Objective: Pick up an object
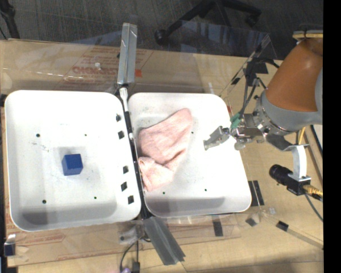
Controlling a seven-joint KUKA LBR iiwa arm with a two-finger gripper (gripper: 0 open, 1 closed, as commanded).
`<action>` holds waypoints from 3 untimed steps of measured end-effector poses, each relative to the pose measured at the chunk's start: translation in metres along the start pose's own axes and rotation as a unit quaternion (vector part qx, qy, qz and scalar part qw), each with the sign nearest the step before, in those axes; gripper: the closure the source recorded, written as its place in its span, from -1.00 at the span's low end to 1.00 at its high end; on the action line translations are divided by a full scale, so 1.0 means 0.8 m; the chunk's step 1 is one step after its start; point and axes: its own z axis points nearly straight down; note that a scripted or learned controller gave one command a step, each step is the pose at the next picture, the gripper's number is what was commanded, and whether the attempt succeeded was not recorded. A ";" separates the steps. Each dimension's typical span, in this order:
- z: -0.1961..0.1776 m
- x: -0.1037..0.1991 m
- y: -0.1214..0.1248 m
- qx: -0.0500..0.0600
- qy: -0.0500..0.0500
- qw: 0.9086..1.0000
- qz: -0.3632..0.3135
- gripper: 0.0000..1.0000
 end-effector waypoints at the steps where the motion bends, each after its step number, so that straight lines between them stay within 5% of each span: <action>1: 0.227 -0.001 0.030 0.000 0.000 0.998 0.063 -1.00; 2: 0.216 -0.001 0.030 0.001 0.000 0.998 0.061 1.00; 3: 0.102 -0.021 0.075 -0.001 0.001 0.992 0.129 1.00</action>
